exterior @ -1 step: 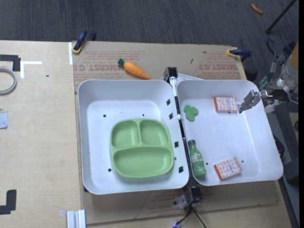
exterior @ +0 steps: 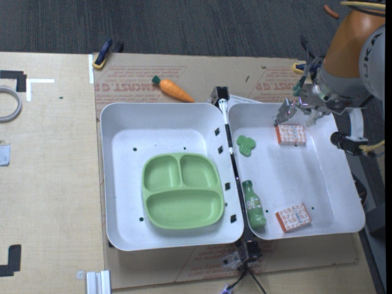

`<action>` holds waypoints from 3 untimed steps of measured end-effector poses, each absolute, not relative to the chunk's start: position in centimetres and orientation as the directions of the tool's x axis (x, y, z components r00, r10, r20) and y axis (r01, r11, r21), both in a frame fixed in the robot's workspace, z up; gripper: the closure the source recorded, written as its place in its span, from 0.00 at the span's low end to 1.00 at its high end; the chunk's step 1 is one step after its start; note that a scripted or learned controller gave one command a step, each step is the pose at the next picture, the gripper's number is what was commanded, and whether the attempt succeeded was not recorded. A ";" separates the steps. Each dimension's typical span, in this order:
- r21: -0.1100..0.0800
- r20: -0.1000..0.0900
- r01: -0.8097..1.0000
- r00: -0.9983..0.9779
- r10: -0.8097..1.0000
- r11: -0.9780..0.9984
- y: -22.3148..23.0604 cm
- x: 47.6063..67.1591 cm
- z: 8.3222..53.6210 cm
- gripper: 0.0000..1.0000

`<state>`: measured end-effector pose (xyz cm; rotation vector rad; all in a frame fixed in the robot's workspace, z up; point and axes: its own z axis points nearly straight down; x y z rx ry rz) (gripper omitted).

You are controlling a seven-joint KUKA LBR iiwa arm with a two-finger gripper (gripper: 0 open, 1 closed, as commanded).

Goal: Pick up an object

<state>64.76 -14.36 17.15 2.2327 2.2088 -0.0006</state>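
Observation:
The right bin (exterior: 331, 182) holds several things. An orange-and-white box (exterior: 290, 134) lies near its far wall, and a second such box (exterior: 293, 217) lies near the front. A green bottle (exterior: 252, 205) lies along the left wall, with a small green toy (exterior: 245, 145) beyond it. My gripper (exterior: 299, 114) hangs just above the far box, at its far edge. Its fingers (exterior: 284, 113) are spread, and nothing sits between them.
The left bin (exterior: 122, 133) carries a green divided plate (exterior: 182, 190). A toy carrot (exterior: 173, 88) lies on the cardboard behind the bins. A black clip (exterior: 220, 94) sits where the bins meet at the back. The arm's orange band (exterior: 355, 32) stands over the right bin's far corner.

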 end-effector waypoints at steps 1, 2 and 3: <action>0.007 -0.006 0.946 -0.324 0.946 0.324 -16.5 62.7 9.8 0.00; 0.013 -0.014 0.947 -0.320 0.947 0.320 -16.7 62.9 10.9 1.00; 0.013 -0.014 0.947 -0.320 0.947 0.320 -16.7 62.9 10.9 0.00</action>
